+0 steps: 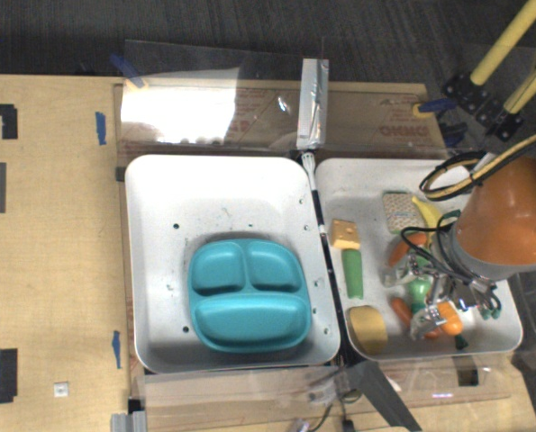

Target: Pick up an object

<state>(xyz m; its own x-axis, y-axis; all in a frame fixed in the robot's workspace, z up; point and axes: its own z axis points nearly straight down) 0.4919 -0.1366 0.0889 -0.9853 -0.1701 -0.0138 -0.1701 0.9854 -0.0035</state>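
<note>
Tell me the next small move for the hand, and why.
Probably a short, straight descent onto the small toys beneath it. The hand hangs low in the right bin, amid a cluster of small orange and green pieces, and I can't see anything held between its fingers. The green stick, tan block and yellow piece lie further off, toward the divider.

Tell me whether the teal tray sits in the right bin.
No, the teal tray lies in the left bin; the right bin holds small items.
</note>
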